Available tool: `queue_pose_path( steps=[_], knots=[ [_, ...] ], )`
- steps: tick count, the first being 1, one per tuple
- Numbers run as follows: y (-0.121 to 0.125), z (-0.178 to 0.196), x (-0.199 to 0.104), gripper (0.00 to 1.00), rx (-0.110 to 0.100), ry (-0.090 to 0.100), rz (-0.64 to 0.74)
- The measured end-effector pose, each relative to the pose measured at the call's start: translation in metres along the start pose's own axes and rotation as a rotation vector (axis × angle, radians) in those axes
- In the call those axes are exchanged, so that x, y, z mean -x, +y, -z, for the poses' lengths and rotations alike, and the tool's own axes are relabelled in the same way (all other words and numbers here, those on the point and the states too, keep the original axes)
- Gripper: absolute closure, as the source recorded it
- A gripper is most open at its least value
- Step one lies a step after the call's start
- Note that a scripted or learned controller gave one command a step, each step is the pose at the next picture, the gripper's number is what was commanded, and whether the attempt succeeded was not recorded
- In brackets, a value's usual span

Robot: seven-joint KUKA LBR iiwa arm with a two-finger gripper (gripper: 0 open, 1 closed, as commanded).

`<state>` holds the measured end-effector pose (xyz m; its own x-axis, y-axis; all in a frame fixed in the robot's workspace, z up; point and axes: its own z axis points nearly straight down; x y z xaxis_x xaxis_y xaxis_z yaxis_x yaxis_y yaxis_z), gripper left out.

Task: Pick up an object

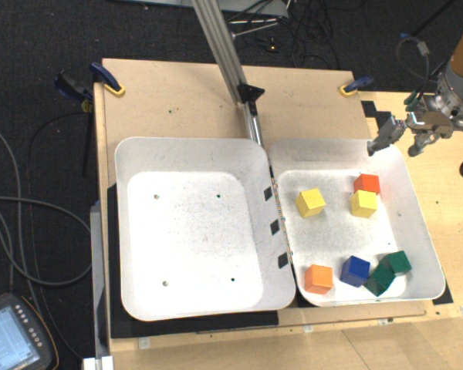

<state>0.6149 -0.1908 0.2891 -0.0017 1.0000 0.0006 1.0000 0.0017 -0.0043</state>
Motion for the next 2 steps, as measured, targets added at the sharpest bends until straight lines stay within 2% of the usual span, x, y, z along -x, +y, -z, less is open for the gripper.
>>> queue_pose_path(
  steps=[1,2],
  knots=[
    [0.001,0.003,0.000,0.00,0.004,-0.002,0.002],
    [0.001,-0.040,0.001,0.00,0.001,-0.001,-0.002]
  ],
)
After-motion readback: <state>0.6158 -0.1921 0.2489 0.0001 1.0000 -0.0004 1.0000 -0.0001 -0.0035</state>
